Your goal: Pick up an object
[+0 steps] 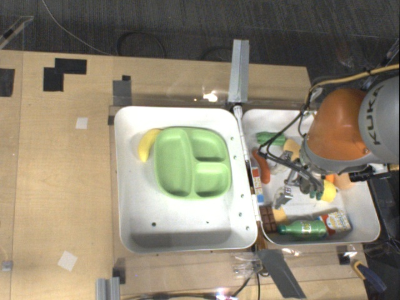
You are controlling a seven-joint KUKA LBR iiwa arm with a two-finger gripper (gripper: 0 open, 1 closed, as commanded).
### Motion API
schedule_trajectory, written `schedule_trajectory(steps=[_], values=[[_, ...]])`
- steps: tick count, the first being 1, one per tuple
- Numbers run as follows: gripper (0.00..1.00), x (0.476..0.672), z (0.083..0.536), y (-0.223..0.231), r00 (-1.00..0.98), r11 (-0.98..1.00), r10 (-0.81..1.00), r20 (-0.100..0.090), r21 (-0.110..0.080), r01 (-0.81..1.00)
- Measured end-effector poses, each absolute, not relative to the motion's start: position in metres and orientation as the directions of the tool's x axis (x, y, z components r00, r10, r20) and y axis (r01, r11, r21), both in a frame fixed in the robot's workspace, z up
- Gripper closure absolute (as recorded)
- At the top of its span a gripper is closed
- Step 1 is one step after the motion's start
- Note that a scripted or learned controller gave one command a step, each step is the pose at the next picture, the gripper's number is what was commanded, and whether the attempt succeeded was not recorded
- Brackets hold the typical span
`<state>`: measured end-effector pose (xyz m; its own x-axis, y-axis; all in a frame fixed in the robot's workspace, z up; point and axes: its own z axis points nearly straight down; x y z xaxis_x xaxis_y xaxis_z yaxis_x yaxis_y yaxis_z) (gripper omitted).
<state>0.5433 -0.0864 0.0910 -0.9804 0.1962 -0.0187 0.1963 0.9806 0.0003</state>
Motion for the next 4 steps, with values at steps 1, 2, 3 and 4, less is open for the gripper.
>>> schedule_trajectory(steps=[1, 2, 3, 4], values=[[0.0, 0.554, 0.091, -0.094, -0.945, 0.945, 0.326, -0.014, 0.005, 0.326], [0.0, 0.615, 0.089, -0.1, -0.882, 0.882, 0.471, -0.012, 0.005, 0.471], [0.0, 0.613, 0.089, -0.086, -0.771, 0.771, 0.637, -0.011, 0.006, 0.637], [1.0, 0.618, 0.104, -0.085, -0.777, 0.777, 0.629, -0.024, 0.013, 0.629]])
